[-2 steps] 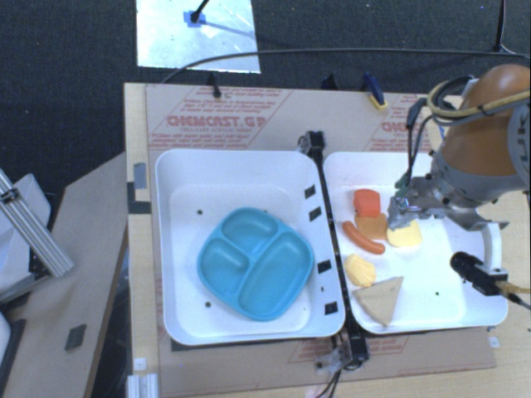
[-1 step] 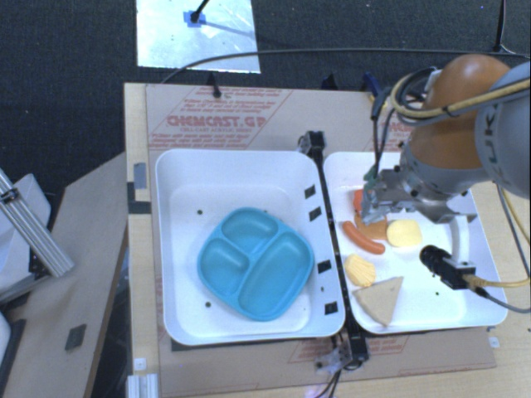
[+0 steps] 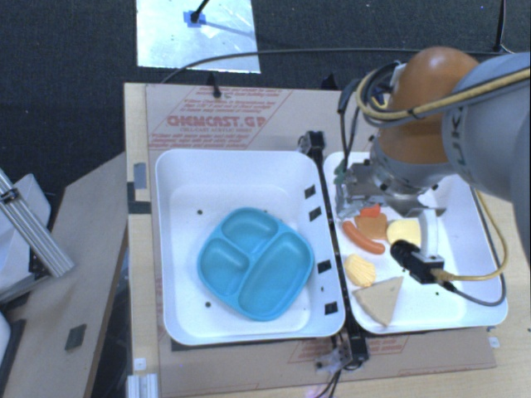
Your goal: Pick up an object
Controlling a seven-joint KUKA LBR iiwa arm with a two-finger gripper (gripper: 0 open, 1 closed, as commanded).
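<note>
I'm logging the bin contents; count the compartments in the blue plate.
3: the blue plate in the left bin has two small compartments on its upper side and one large on its lower right.

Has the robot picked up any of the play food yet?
Not yet, from what shows. Done: the arm has reached over the right bin. In hand: nothing visible; its gripper sits low just above the hot dog, with its fingertips hidden. Left: grab and lift something. The hot dog, the wedge and the ridged yellow piece all lie in the bin.
</note>
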